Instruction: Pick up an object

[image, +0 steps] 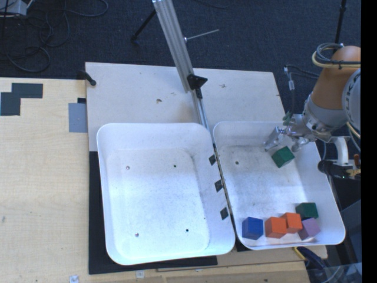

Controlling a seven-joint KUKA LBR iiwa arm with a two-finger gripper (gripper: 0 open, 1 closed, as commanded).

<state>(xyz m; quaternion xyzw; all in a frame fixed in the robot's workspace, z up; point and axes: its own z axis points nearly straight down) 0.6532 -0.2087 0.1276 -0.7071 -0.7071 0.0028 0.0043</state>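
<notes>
Nearest the camera, along the front wall of the right bin [330, 208], sits a tight row of blocks: a blue cube [253, 227], two orange cubes [275, 227] [293, 221] touching each other, a lilac block [310, 228] and a dark green block [307, 210] just behind it. They are packed close, and I judge that any of them would be awkward to take without nudging its neighbours. The left bin [118, 158] lies beside it, with the two rims meeting at the middle.

Farther back, at the far end of the right bin, is my hand [285, 141], reaching in from the right. A green cube [283, 157] hangs tilted at my fingertips, one corner pointing down, and it looks to be pinched between my fingers and raised off the bin floor. So I am closed on the green cube, though the hold seems to be high on the block, not around its middle.

That is where the risk lies, as I judge it. A tilted block caught by an edge can pivot or slip out as I lift or swing, and it would drop back into the bin. I am also near the bin's far wall, so a sideways move could knock the cube loose against it.

Beyond the bins, a slanted aluminium rail [177, 43] rises over the tabletop [141, 87].
</notes>
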